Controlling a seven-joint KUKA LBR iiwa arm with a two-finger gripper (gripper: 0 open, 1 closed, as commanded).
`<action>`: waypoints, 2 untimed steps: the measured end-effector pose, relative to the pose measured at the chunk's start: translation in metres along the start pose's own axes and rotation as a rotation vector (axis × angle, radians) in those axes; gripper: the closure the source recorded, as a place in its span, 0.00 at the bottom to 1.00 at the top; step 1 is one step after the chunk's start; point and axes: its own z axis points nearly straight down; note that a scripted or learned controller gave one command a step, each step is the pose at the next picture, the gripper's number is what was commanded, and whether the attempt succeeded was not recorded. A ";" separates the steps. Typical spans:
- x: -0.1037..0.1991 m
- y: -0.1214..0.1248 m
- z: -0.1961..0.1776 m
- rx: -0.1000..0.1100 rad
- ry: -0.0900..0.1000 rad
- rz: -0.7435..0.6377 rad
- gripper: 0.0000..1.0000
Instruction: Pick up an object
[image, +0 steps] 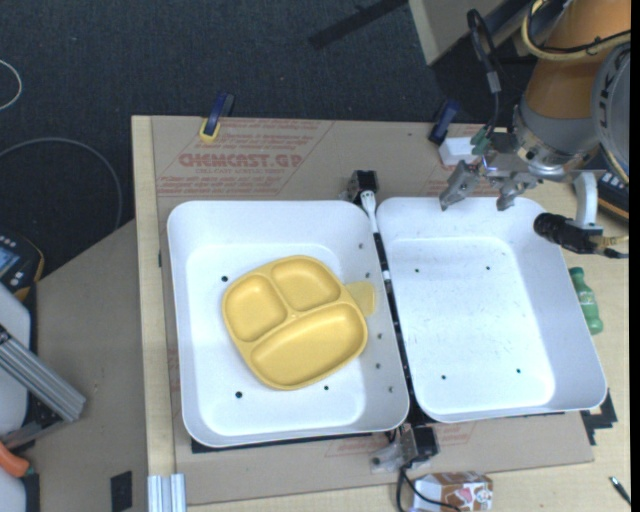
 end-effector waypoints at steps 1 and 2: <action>0.100 -0.036 -0.086 -0.009 0.002 -0.009 0.00; 0.162 -0.093 -0.156 -0.008 0.003 -0.008 0.00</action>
